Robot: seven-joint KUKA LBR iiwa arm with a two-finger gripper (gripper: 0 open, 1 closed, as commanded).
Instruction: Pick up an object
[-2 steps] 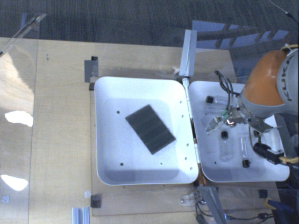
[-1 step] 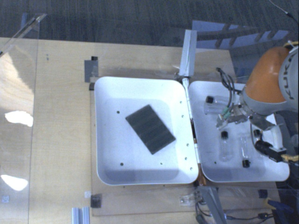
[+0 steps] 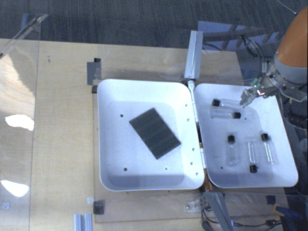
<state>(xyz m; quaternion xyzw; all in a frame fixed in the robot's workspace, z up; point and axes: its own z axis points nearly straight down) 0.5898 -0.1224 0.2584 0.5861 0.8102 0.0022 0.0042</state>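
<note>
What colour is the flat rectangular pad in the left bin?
Dark grey, faintly ribbed flat rectangular pad; it shows clearly in the camera view.

One fixed camera looks down at a slant on the bench [image 3: 57, 129] and both bins [image 3: 110, 100].

A dark grey ribbed rectangular pad [image 3: 155, 132] lies flat and skewed near the middle of the left bin [image 3: 108, 129]. In the right bin [image 3: 284, 143] lie four clear vials with black caps: one [image 3: 224, 112] on its side near the far wall, another [image 3: 231, 152] near the middle, and two [image 3: 252, 156] [image 3: 267, 149] side by side toward the right, all apart.
</note>
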